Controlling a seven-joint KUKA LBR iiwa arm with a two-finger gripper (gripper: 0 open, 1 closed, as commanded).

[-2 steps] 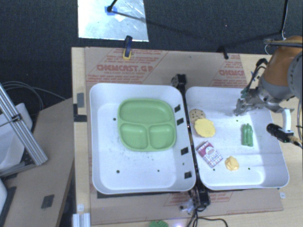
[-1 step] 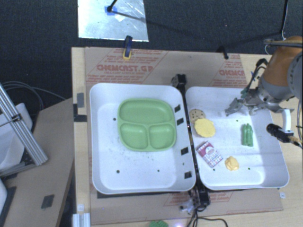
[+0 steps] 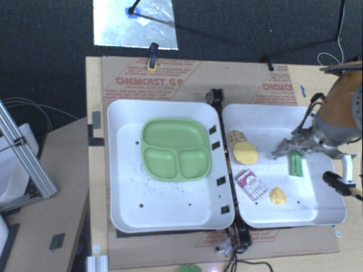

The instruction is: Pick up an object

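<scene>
Oddly lumpy yellow blob [image 3: 277, 195] (glossy).

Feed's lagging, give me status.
Gripper over right bin, above green block. Nothing seen gripped. Yellow disc and packet lie apart.

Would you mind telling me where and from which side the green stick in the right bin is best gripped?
Probably across the middle of the green stick, from straight above. It lies flat, long and narrow, running toward and away from the camera, with bare bin floor on both long sides. The gripper is right at its far end.
</scene>
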